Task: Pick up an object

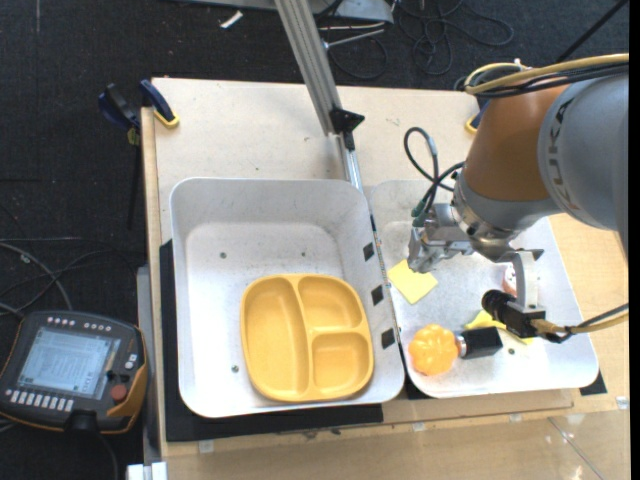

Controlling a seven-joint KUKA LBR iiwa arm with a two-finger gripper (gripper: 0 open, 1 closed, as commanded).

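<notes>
The grey arm (590,148) reaches in from the right edge of the camera view, its broad orange band (515,143) sitting just above the wrist. The wrist points down and to the left over the right bin (560,368), above that bin's upper left part. The gripper (425,255) hangs low below the wrist, close to the bin's left wall. A black cable (420,158) loops up from the wrist beside the orange band.
</notes>
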